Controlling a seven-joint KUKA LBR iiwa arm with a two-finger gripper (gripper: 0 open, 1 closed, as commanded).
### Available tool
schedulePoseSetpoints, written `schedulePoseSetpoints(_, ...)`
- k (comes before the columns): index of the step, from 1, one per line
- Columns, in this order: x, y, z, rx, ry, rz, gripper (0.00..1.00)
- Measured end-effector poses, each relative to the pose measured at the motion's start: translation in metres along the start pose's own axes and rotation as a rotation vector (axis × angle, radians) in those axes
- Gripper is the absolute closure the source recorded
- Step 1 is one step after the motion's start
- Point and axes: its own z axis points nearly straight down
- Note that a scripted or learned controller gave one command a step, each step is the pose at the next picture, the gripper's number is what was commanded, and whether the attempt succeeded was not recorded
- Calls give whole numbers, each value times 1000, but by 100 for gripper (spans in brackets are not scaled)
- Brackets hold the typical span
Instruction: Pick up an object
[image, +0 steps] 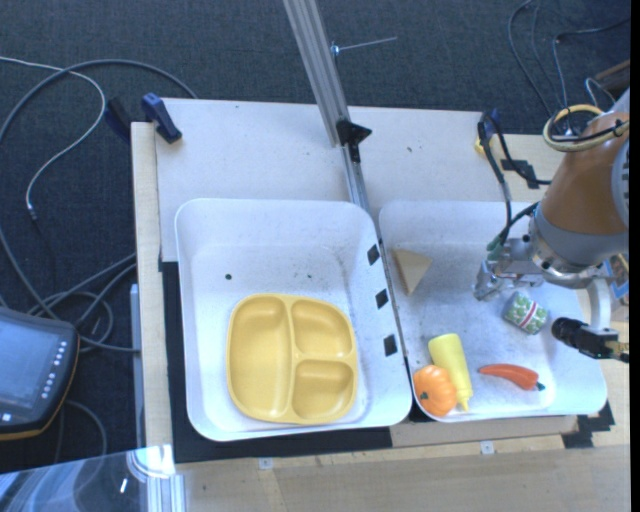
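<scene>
Nearest camera, at near rim of right bin (590, 395): orange pumpkin-like toy (435, 389) touching yellow bottle (453, 365), bottle lying on its side, pointing away from near rim. Just right of those, red-orange chili pepper (510, 375) flat on bin floor. No readable writing anywhere; green-and-white patterned can (524, 312) carried a printed wrap, text too small to make out. Tan wedge-shaped piece (409, 268) sat near left wall of same bin, well apart from the rest.

Arm (585, 190) reached in from right, orange band above grey wrist, bent down over right bin. Gripper (497, 275) hung low over bin floor, just left of can, between wedge and can. Fingers too blurred and hidden under wrist to tell spread or pressed together; nothing seen pinched between them. Black cable looped along arm's left side.

Left bin (200, 240) held yellow divided tray (293, 357), three compartments, sitting toward near side. Metal post (318, 60) rose slantwise between bins. Blue clamp (160, 116) at bench's far left corner. Dark tablet-like screen (28, 372) and cables on floor at left.
</scene>
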Motion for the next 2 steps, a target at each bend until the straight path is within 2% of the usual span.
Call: schedulePoseSetpoints(2, -1, 9, -100, -7, -4, -1, 100)
